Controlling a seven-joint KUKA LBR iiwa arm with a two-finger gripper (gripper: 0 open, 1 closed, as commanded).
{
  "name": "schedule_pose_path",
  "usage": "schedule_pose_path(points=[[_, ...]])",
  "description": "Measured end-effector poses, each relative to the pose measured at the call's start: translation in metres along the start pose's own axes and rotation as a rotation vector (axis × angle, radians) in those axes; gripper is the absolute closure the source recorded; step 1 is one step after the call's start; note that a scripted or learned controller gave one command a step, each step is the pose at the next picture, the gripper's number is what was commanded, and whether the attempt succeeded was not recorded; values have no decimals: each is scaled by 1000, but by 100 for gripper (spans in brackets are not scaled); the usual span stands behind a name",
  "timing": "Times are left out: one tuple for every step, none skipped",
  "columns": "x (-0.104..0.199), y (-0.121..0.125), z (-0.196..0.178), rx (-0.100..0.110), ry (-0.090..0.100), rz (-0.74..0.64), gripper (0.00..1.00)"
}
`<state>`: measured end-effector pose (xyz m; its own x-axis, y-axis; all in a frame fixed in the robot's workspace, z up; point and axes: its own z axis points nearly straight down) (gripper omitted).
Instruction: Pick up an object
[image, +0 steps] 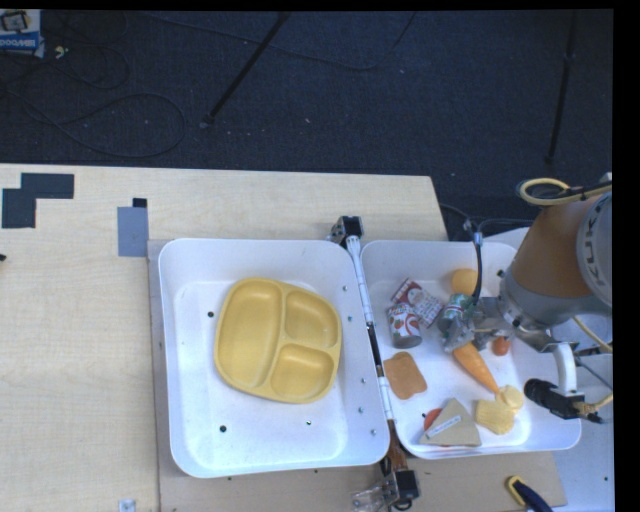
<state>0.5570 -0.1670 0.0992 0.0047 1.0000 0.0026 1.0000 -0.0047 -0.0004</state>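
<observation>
Wooden surface (80, 330) carrying two white bins: the left bin (190, 440) holds a yellow compartment tray (278, 340). The right bin (560, 432) holds a red-and-white packet (406, 305), orange carrot (475, 367), tan wedge (452, 425), brown patty (405, 375), yellow block (494, 415) and yellow ball (462, 280). End effector (462, 322) sits low just above the carrot, beside the packet; whether spread or pressed together cannot be told.

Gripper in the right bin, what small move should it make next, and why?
Probably a short drop straight down. The gripper sits low in the right bin, right beside the red and white packet and just above the carrot. Nothing can be seen between its fingers, so it likely has yet to close on either one.
</observation>
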Motion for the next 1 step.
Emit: schedule_pose_path(points=[[50, 32, -78, 1, -2, -6, 100]])
